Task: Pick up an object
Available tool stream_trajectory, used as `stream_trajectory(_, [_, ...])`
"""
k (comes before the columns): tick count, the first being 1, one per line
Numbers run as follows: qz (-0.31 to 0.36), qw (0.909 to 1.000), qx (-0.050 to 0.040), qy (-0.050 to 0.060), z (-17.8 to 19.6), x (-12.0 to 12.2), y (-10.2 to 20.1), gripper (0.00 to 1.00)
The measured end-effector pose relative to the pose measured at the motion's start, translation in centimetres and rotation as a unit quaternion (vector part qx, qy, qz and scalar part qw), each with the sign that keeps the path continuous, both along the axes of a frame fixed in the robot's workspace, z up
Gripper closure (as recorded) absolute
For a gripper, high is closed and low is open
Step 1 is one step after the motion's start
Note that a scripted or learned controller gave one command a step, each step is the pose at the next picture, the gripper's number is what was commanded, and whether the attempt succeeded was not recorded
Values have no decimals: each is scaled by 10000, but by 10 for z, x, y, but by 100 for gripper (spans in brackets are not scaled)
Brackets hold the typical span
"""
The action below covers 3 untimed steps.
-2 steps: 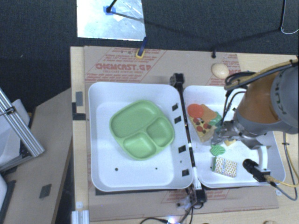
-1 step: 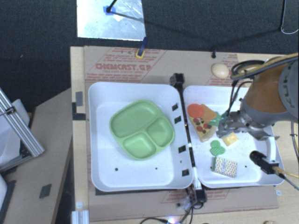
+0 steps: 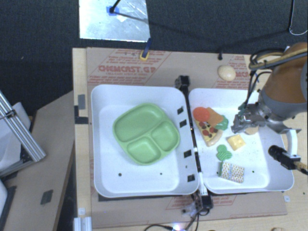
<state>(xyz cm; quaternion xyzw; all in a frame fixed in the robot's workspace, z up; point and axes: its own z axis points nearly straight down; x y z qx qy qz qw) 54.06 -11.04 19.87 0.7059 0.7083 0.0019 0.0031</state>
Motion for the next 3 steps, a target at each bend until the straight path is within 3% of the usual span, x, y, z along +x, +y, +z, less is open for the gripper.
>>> stream_trajectory(1, [5, 10000, 5, 11, 28, 1, 0, 100])
stream_trajectory(3, [36, 10000, 18, 23, 35, -12, 99, 100])
